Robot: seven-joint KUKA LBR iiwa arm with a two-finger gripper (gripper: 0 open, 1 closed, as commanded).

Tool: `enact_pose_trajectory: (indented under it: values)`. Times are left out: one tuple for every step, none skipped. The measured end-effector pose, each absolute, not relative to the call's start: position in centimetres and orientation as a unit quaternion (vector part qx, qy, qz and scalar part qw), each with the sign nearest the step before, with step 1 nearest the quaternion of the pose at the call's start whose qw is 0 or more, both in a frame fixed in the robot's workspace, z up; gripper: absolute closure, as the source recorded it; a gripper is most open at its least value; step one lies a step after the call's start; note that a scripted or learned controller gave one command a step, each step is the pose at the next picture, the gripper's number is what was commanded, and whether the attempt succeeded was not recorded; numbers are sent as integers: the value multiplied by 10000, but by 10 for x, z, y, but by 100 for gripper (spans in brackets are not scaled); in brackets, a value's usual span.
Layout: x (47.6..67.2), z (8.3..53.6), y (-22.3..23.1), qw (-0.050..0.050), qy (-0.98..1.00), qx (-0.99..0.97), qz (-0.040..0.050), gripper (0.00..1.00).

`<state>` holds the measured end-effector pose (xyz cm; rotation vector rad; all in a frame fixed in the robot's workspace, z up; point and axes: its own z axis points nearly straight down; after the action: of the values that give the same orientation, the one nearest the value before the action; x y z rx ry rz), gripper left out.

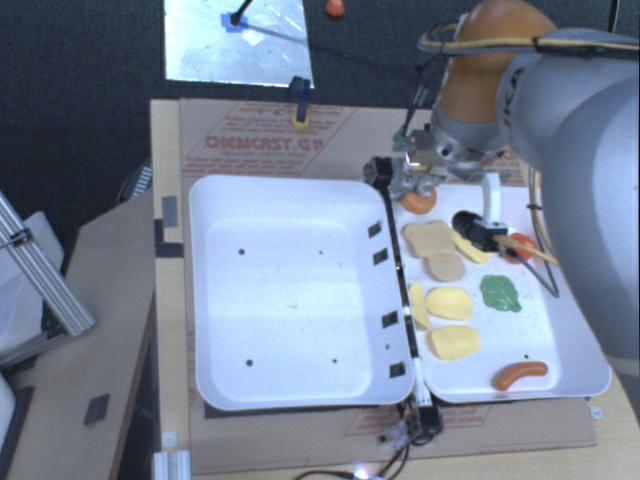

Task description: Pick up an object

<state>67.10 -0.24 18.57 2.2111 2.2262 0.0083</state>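
Observation:
My gripper (408, 175) hangs over the far left corner of the right bin (580, 368), just above a round orange piece (418, 204). Nearby in that bin lie a tan bread slice (430, 237), a tan oval (446, 267), three yellow pieces (450, 303), a green leaf (500, 293) and an orange sausage (520, 374). A yellow piece (472, 251) and a red piece (520, 247) lie partly under the arm. Nothing shows between the gripper and the orange piece.
The left bin (205, 268) sits beside the right one, with a black hinged divider (398, 288) between them. Both rest on cardboard (260, 138). A blue and yellow clamp (299, 103) and a silver sheet (235, 28) lie behind.

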Motion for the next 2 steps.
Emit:
enact_pose_trajectory:
  values:
    - [622,222,12,-9,7089,7053,5,100]
    - [648,216,81,7,7105,7037,21,100]
